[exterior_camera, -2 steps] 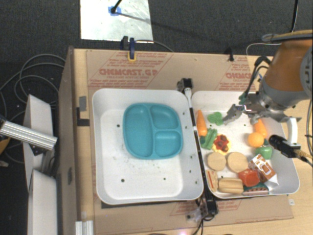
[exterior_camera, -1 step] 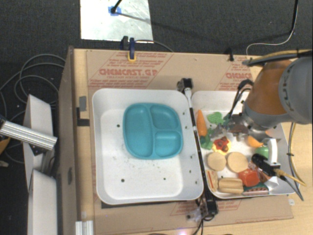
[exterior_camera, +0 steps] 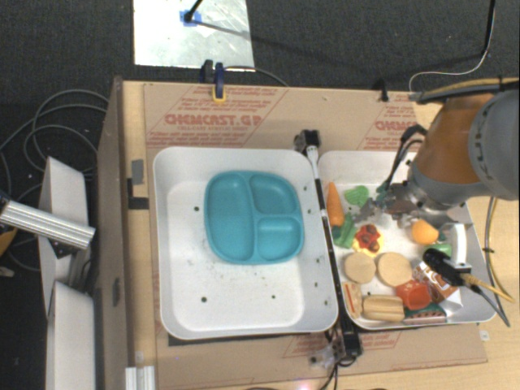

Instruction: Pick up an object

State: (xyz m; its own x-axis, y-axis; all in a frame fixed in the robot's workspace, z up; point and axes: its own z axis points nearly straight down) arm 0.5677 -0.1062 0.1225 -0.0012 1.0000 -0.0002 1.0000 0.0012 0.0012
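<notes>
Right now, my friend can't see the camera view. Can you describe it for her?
A grey and orange robot arm reaches over the right bin, full of toy food including a carrot and an orange. The left bin holds a blue divided plate.

In the left bin [exterior_camera: 175, 242] you have free floor along all four edges; the blue plate [exterior_camera: 253, 216] takes its middle. The right bin [exterior_camera: 485, 314] is crowded: the carrot [exterior_camera: 335, 205] lies along its left edge, food pieces [exterior_camera: 382, 270] fill the near corner, and the arm [exterior_camera: 463, 153] covers the far right corner.

Glossy white plastic bins [exterior_camera: 183, 299]; smooth teal plastic plate [exterior_camera: 252, 216]; matt brown cardboard base [exterior_camera: 244, 116].
</notes>
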